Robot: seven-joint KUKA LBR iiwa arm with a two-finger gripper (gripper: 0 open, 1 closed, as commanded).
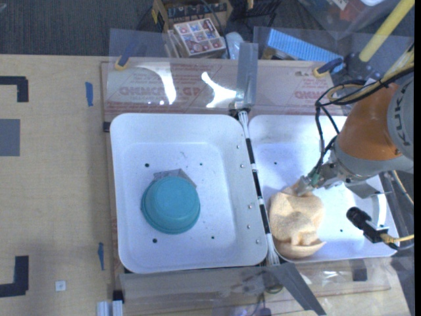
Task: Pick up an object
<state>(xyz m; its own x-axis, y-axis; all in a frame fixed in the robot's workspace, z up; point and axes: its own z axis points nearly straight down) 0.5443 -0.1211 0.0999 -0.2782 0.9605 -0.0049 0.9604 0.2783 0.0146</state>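
A pale yellow sponge-like lump (297,221) lies in the right bin (283,143), against its front left corner. My gripper (305,187) reaches down from the right and its tip touches the top edge of the lump. The fingertips are hidden against the lump. A teal upturned bowl (171,205) sits in the left bin (131,143), left of its middle, on a small grey patch.
The arm's orange-banded wrist (368,137) hangs over the right bin's right half. A clear plastic wall (197,87) stands behind both bins. Boxes and clutter lie on the floor beyond it. The bench left of the bins is bare wood.
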